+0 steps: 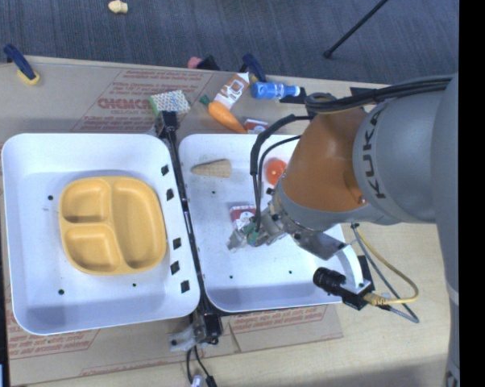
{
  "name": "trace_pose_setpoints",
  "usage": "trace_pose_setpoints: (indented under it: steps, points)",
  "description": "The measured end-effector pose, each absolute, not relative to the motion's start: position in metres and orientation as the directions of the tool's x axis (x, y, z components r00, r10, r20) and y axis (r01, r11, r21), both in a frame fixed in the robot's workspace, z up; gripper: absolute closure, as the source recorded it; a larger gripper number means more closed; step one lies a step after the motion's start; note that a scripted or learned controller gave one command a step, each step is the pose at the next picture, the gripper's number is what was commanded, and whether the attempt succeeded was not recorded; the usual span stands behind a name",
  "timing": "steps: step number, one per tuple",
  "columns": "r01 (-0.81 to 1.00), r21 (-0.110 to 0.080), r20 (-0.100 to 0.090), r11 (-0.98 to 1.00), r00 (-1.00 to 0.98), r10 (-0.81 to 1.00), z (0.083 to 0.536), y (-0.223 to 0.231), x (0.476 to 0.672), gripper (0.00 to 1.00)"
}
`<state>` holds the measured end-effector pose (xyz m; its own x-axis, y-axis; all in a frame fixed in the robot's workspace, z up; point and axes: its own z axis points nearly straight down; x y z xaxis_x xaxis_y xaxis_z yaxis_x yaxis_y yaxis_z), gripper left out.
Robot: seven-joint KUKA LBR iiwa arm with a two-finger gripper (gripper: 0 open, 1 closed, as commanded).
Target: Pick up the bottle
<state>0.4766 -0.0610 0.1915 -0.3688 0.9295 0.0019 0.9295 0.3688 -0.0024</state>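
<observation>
The bottle [242, 214], as far as can be judged, is the small clear object with a red label lying on its side near the middle of the right bin [226, 293]. The gripper [249, 234] is just at its lower end. Whether the gripper is apart, together or clamped on it cannot be told, since the wrist and clutter hide that spot. The bottle looks light, stiff and smooth, so it would probably roll or slip, and a hold across the body's middle seems safest. The right bin also holds a tan cone-shaped piece [212, 168] and an orange-red round item [274, 169] partly under the arm. The left bin [25, 297] holds a yellow divided plate [112, 224].
</observation>
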Motion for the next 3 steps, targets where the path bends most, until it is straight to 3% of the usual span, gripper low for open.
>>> trace_pose_setpoints:
  steps: [1,2,3]
  points:
    - [0.916,-0.006,0.005,0.401,-0.401,0.916,0.191,-0.006,0.476,1.00]
    - [0.923,-0.001,0.001,0.385,-0.385,0.923,0.272,0.044,0.477,1.00]
    - [0.728,-0.005,0.003,0.685,-0.685,0.728,0.191,0.072,0.475,1.00]
